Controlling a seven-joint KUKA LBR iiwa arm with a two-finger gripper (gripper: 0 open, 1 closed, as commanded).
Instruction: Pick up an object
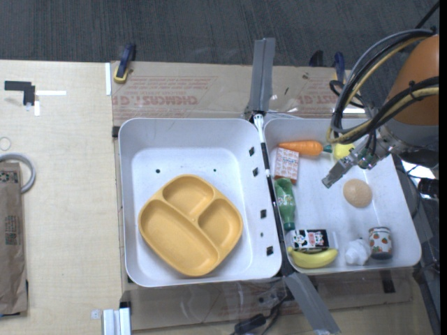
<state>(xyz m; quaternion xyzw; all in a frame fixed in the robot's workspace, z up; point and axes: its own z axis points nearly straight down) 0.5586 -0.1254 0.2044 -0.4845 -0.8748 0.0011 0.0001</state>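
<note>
My gripper hangs low over the right bin, near its back middle. It points down and to the left. An orange carrot lies just behind and left of it. A beige egg rests right in front of it, to its right. A small yellow object shows beside the wrist, partly hidden. Nothing is visibly held.
The right bin also holds a red-and-white packet, a green pouch, a small milk carton, a banana, a white crumpled item and a small can. The left bin bears a yellow divided plate.
</note>
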